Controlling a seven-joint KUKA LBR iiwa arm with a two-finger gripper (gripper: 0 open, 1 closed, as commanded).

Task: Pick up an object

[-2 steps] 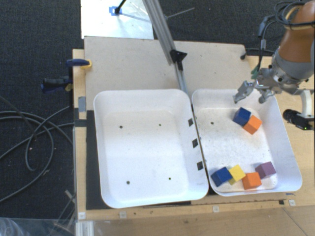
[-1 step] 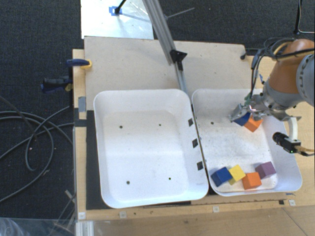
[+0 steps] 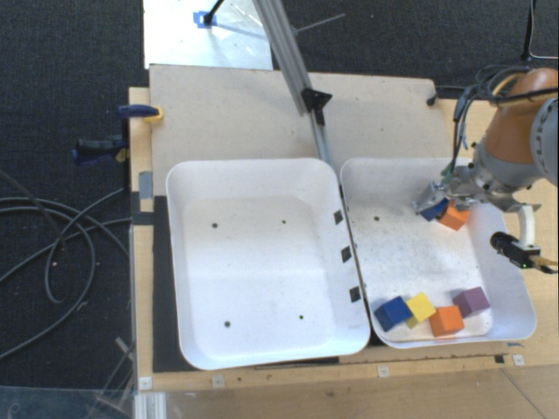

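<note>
My gripper (image 3: 439,199) hangs low over the back right part of the right bin (image 3: 393,251), with the grey arm and its orange band (image 3: 524,116) rising behind it. Right at its tip sit an orange block (image 3: 454,220) and a blue piece (image 3: 431,209); both touch or overlap the tip, and I cannot tell whether either is held. In the bin's front right corner lie a blue block (image 3: 392,312), a yellow block (image 3: 421,306), an orange block (image 3: 447,320) and a purple block (image 3: 472,300).
The left bin (image 3: 253,260) sits beside the right one, with small black clips along their shared edge. A slanted metal pole (image 3: 293,59) crosses the back of the bench. Cables lie on the floor at left.
</note>
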